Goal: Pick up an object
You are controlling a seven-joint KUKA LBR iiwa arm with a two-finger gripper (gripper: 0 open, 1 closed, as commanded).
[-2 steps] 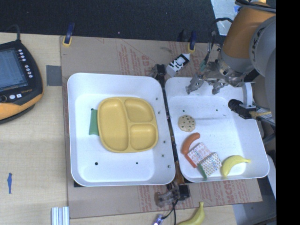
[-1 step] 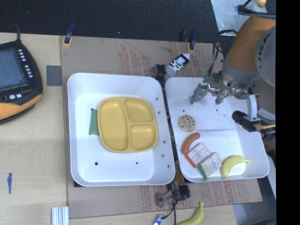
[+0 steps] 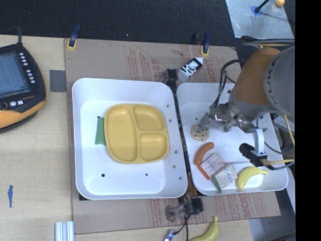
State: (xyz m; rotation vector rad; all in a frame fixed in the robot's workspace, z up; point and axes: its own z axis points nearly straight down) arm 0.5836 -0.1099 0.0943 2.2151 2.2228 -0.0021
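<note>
Now hand (image 3: 204, 123) just above cookie (image 3: 199, 132), right bin (image 3: 186, 98).

right bin (image 3: 186, 104) far corner bare, sausage (image 3: 203, 152) nearer

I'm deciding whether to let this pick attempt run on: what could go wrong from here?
1. The gripper is low over the cookie, a flat piece lying on the bin floor; the fingers may slide off it.
2. The cookie sits near the right bin's left wall, so the gripper might bump the wall.
3. The hot dog lies just below; a miss could knock it.
</note>
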